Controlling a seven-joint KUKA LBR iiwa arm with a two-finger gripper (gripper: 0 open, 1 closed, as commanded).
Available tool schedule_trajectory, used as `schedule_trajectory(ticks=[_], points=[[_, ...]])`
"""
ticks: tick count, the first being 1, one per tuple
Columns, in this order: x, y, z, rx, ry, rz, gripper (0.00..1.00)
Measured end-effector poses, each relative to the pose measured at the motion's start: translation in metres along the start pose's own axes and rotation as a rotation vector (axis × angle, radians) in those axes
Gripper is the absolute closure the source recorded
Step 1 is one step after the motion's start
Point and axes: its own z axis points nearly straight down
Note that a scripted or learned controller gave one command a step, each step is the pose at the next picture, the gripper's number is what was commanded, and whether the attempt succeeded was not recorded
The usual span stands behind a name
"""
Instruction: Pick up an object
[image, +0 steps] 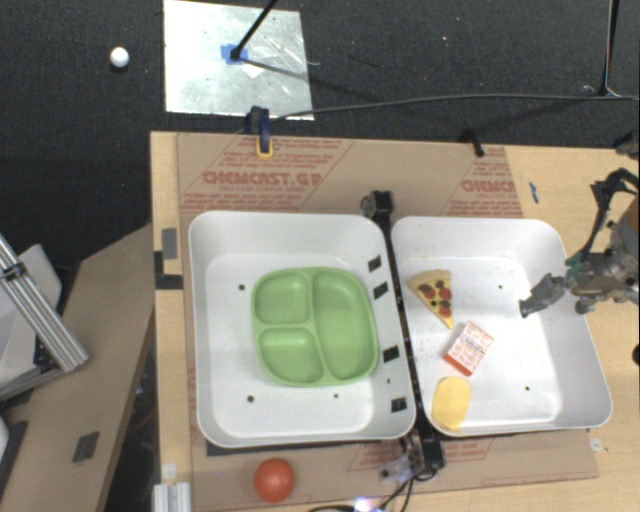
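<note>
— Three small things lie in the right bin (575, 395), toward the wall it shares with the left bin (215, 400): a pizza slice (434, 294) nearest the table's far edge, a small red-and-white packet (469, 347) below it, and a yellow piece (451, 400) closest to the near edge. Which would the arm do best to go for?

— Probably the packet. It looks like a light little box with flat faces, likely stiff enough to take a squeeze, and it lies at a slant, apart from both neighbours. Across its narrow width seems the sensible place to close on it.

— And the pizza slice?

— Flat and thin, most likely hard toy plastic, so light but possibly slippery. It lies so low that the bin floor leaves little to pinch; the thicker crust end would be the better hold.

— The yellow piece?

— Rounded and smooth, by the look of it. It may roll or squirt out unless it is taken across the middle, and it sits close to the bin's near corner.

— Where does the claw (532, 301) stand?

— Over the right bin's right side, well apart from all three things, carrying nothing. Whether it is spread wide or closed cannot be told from this view.

— The green divided plate (314, 327)?

— Alone in the left bin; too broad for a simple pinch.
</note>
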Motion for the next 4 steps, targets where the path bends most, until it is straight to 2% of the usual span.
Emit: schedule_trajectory(ticks=[1,3,4], points=[[0.0,0.002,-0.005,-0.009,-0.002,-0.003,0.0],[0.001,0.004,0.079,-0.007,-0.001,-0.002,0.0],[0.008,0.01,0.138,-0.006,0.0,-0.001,0.0]])
